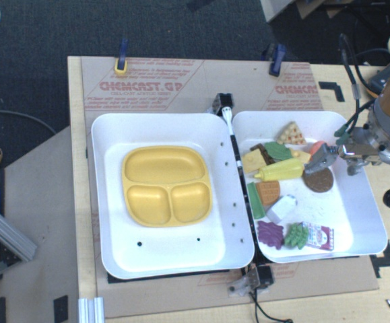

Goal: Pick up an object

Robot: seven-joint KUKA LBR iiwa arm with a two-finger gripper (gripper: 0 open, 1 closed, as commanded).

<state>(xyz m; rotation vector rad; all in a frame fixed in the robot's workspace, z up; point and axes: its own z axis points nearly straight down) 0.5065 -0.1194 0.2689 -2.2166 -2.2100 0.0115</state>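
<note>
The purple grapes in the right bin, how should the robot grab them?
Best guess: come straight down from above and pinch the purple grapes across their narrow width. They lie flat on the right bin floor, close beside the green toy, so a sideways approach would likely bump that neighbour.

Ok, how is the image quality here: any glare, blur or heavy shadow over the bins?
Camera view: even, soft lighting; the yellow three-compartment plastic tray shows mild sheen, no blown-out glare; the small toy foods in the right white bin look soft; the metal two-finger gripper is slightly blurred; shadows are faint.
</note>
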